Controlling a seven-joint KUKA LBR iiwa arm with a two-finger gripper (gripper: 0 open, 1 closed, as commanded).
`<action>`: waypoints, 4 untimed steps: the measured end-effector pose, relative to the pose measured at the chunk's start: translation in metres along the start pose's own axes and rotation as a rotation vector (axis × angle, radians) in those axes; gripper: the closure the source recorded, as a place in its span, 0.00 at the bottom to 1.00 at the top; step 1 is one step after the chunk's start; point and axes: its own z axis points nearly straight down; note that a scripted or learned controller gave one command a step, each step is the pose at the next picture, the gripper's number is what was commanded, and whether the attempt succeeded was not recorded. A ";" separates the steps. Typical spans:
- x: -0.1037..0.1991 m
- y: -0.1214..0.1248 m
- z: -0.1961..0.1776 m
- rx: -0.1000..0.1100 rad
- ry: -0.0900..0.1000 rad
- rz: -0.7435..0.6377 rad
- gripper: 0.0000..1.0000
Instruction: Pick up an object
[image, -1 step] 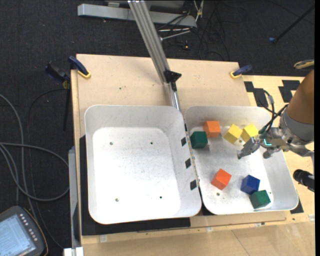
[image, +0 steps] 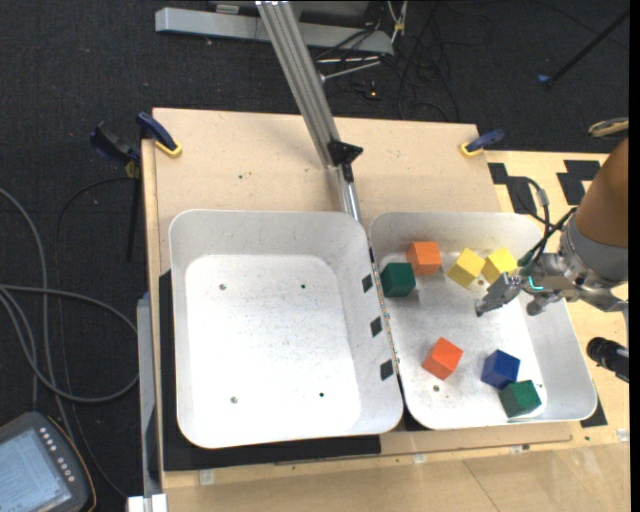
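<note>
On the bench (image: 260, 160), my hand (image: 497, 296) hovers at frame right beside yellow cubes (image: 467, 268); grip state unclear, nothing lifted.

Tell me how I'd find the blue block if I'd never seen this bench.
Look at the right bin, the one holding all the blocks. Go to its near right corner, where two blocks touch: the blue block sits just above and left of a green block. It is the only blue one; the orange block lies apart to its left.
</note>
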 end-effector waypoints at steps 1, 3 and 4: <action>-0.008 0.004 0.055 0.005 0.001 0.002 0.00; -0.008 0.005 0.092 -0.003 -0.001 0.001 1.00; -0.016 0.002 0.034 -0.006 -0.003 0.002 1.00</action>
